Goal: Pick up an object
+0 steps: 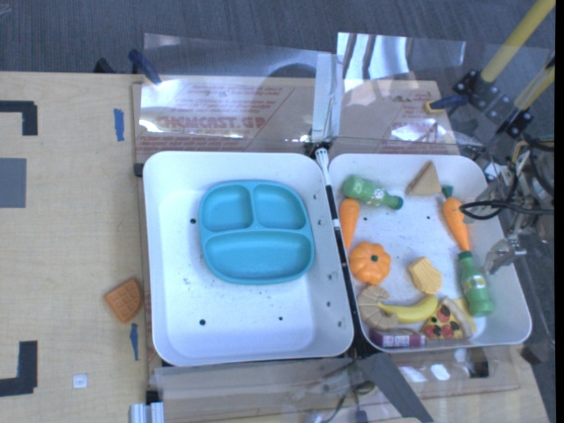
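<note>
The right bin [502,324] holds the toy food. A green bottle [371,192] lies at its back left, with an orange carrot [349,222] just below it against the left wall. Below the carrot sits an orange pumpkin [370,263]. A tan bread wedge [426,181] is at the back. A second carrot [456,223] and a second green bottle [475,286] lie along the right side. A yellow block [426,276], a banana [411,309] and a pizza slice [446,321] crowd the front.
The left bin [176,324] bears a blue divided plate [256,233]. A brown waffle-like piece [124,300] lies on the wooden bench left of the bins. Cables and a metal clamp [507,254] hang over the right bin's right rim. Yellow poles [520,29] stand at the back right.
</note>
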`<action>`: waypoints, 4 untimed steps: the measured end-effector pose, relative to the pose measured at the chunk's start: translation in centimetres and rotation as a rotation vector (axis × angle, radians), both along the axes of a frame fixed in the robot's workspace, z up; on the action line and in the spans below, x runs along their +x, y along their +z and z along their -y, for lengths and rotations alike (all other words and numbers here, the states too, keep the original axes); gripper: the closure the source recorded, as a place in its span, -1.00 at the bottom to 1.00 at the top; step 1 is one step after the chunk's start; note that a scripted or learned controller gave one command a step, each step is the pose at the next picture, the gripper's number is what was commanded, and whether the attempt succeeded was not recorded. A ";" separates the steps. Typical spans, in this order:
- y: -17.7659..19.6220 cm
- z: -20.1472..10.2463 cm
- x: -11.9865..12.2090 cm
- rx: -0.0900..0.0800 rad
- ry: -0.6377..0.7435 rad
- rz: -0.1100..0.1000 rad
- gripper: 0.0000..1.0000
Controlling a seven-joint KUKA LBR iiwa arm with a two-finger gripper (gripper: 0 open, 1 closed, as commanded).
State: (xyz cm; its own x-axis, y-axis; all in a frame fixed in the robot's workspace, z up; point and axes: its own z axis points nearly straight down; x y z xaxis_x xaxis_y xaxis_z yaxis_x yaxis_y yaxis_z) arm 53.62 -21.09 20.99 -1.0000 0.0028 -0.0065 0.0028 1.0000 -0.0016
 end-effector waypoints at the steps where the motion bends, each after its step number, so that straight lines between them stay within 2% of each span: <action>1: -11.9 0.1 5.4 -0.003 -0.016 0.009 -1.00; 2: -12.1 1.4 -0.8 -0.002 -0.005 0.003 -1.00; 3: -12.1 1.3 3.5 -0.002 0.081 0.005 -1.00; 4: -12.2 1.2 6.5 -0.002 0.143 0.004 -1.00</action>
State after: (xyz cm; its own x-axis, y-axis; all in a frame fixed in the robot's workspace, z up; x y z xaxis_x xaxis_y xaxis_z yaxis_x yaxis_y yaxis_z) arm 60.13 -22.31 8.82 -0.9902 -0.1395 -0.0103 -0.1395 0.9902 -0.0036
